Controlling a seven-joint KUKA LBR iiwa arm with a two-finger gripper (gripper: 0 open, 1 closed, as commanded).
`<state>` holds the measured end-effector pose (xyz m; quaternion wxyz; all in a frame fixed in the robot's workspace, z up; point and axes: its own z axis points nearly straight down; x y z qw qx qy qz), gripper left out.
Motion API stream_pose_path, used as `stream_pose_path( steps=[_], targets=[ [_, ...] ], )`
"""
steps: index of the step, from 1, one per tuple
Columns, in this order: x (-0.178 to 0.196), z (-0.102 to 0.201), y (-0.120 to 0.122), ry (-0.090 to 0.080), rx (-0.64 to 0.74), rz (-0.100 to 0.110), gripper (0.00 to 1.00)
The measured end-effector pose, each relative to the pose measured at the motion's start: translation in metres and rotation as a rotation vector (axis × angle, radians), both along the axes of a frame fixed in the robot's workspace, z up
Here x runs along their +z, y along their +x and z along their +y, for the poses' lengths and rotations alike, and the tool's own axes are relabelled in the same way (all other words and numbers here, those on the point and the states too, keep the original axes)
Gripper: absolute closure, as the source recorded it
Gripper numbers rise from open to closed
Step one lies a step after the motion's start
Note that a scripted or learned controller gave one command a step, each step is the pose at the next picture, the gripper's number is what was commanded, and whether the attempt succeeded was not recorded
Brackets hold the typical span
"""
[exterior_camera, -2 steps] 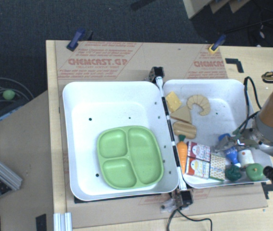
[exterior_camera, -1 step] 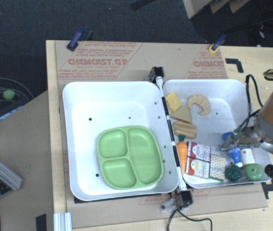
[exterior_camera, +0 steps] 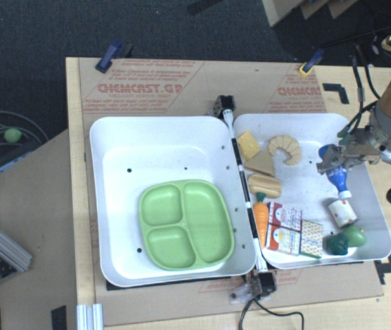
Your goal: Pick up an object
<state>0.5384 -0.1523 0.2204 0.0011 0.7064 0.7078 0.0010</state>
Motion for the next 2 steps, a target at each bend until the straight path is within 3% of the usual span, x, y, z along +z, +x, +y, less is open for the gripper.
stream_pose_path(
  steps=[1,2],
  targets=[
    [0.006,0.049,-0.019,0.002,-0.001,0.005,1.0],
    [0.015,0.114,0.023,0.001,0.0,0.002,1.0]
  ],
)
